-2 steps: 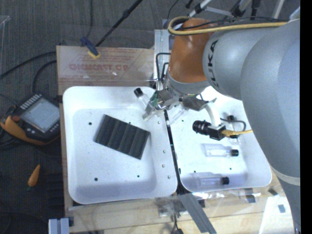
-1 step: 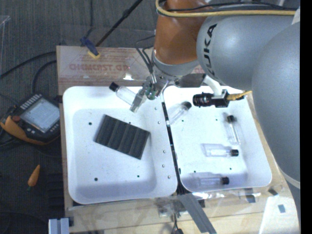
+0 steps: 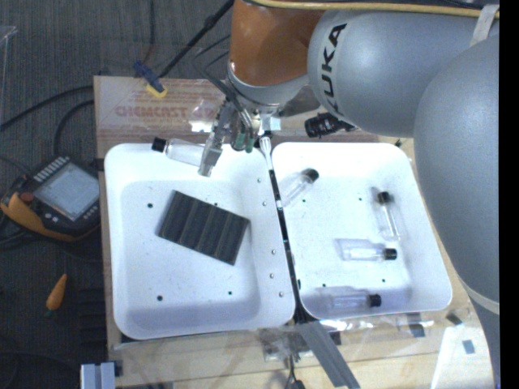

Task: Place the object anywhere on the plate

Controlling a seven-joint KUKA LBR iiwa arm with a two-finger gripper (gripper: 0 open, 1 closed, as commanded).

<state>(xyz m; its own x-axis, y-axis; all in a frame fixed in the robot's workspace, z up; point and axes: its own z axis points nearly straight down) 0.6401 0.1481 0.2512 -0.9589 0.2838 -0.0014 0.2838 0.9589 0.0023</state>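
The fingers [image 3: 212,154] hang over the left bin's [image 3: 130,314] far rim, seemingly pinching a clear vial [image 3: 180,150], though the grip is hard to confirm. Just below them the dark ribbed plate [image 3: 202,227] lies flat. Right of them, the right bin [image 3: 430,294] holds four vials [image 3: 366,252].

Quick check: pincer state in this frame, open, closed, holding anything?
Pincer: cannot be told; it hangs over the left bin's back edge beside a vial, apart from the dark plate.
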